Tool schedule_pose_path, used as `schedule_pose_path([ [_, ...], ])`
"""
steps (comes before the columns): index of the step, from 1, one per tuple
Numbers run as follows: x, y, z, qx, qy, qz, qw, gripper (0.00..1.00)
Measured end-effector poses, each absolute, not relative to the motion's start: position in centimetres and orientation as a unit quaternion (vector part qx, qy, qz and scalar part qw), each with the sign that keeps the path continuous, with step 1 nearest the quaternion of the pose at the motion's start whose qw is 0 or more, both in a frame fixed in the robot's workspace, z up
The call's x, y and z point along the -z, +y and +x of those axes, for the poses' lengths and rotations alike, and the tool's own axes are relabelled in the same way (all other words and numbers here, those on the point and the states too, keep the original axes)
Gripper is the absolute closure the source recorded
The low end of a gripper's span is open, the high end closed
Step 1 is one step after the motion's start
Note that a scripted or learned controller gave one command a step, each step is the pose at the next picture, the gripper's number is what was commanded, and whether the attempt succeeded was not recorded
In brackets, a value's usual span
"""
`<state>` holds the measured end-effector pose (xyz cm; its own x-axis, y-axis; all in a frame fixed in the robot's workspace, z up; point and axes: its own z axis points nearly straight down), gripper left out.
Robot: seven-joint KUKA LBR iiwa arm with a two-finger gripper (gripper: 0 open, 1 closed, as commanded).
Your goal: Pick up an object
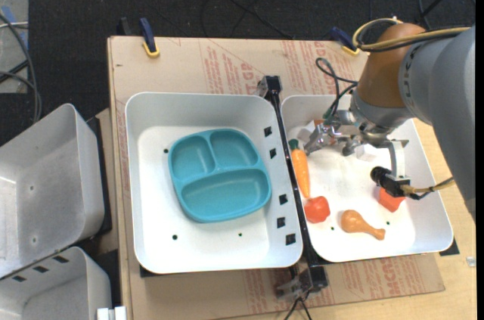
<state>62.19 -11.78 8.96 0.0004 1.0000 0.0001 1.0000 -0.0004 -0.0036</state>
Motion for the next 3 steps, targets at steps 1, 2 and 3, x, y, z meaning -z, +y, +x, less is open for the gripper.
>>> schedule_pose_path([
  [1,-10.3,-11.8,62.4,0.0005,-0.707,-0.707,-0.001,1.0],
  [2,-16.6,-12.5,62.4,0.0017,-0.707,-0.708,-0.003,1.0],
  [3,-22.6,-11.8,63.1,0.0022,-0.709,-0.705,-0.003,1.0],
])
